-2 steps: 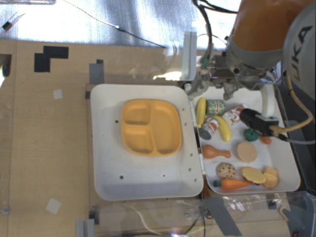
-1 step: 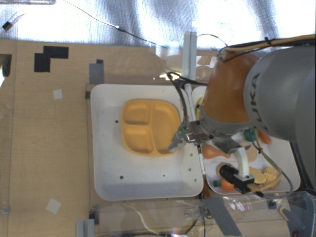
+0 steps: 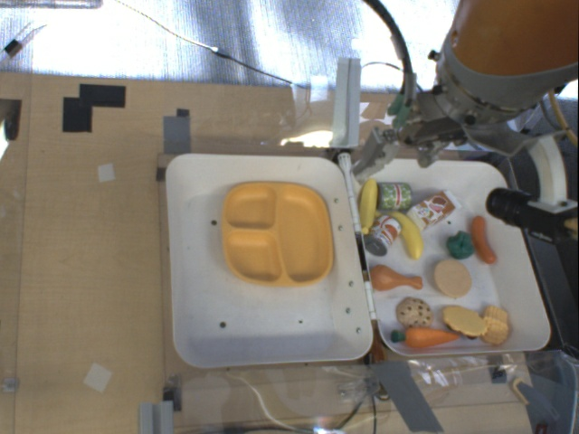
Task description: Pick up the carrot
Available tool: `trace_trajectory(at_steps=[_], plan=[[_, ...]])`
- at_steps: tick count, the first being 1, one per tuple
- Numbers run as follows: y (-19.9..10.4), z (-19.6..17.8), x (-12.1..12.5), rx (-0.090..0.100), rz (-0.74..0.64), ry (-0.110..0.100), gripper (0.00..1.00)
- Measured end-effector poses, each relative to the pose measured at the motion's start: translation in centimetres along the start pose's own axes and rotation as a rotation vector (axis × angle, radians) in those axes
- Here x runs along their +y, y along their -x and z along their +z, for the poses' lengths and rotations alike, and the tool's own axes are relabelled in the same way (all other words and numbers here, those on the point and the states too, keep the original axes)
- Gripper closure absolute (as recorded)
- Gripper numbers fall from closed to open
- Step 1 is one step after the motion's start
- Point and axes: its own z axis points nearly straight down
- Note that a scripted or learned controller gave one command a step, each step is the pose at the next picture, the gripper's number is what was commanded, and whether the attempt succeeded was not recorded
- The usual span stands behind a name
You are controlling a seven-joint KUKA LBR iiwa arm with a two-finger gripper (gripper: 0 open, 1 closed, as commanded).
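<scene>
A: Where do we stand with the carrot (image 3: 432, 337)?

B: We judge the reach has not begun. The carrot lies at the near edge of the right bin (image 3: 529, 289), toward its near-left corner, tip pointing right, just beside a cookie (image 3: 413, 312) and touching a cracker (image 3: 464, 320).

A: And our claw (image 3: 391, 145)?

B: It hangs over the far-left corner of that bin, near the divider with the left bin (image 3: 194, 269). We cannot tell whether it is spread or pressed together.

A: So what does the next move call for?

B: We need to travel along the bin's left side to the near edge, then descend. Room is tight: the rim lies close in front, with neighbours behind and to the right.
</scene>
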Motion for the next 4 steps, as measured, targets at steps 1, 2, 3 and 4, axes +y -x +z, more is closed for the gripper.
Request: trace_trajectory(at_steps=[1,2,3,4], plan=[[3.8,-0.9,-3.6,0.001,-0.654,-0.007,0.00],[6.5,-3.4,-4.3,0.001,-1.282,-0.006,0.00],[6.4,-4.7,-4.1,-0.008,-1.289,0.003,1.00],[6.4,-4.6,-4.1,-0.008,-1.289,0.002,0.00]])
